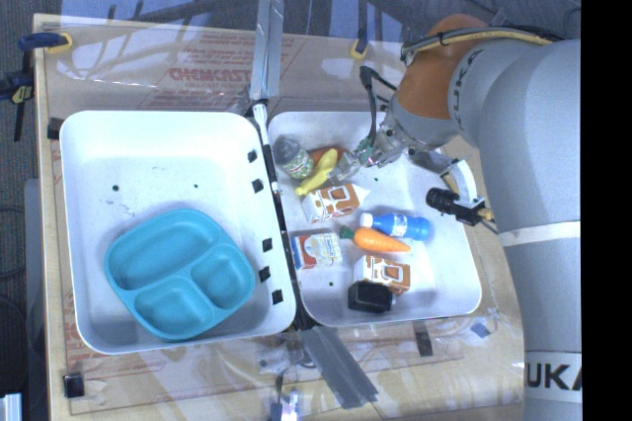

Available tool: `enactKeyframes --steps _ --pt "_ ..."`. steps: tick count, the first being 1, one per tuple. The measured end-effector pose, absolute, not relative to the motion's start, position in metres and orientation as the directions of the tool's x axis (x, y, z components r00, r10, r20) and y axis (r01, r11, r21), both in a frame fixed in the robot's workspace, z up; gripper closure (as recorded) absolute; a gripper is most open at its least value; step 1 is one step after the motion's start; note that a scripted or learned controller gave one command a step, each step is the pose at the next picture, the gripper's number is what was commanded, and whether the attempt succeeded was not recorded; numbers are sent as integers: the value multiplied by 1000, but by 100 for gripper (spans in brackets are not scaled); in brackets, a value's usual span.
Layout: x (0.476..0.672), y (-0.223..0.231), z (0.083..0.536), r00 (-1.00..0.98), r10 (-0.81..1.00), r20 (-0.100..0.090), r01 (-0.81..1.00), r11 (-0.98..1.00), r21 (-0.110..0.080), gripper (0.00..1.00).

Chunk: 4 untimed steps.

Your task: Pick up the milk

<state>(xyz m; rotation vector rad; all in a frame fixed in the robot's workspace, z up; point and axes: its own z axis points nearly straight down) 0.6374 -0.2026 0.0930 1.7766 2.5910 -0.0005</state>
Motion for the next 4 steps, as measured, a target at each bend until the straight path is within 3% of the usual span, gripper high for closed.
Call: enactKeyframes --steps 1,2,3,4 --pt "637 -202 93 -361 933 0 933 361 0 0" --pt "610 -136 92 -332 943 0 943 332 -1 0" --pt "569 -171 92 -294 956 1 956 294 -3 0" --pt "499 -138 92 -272 962 -3 962 272 -1 0"
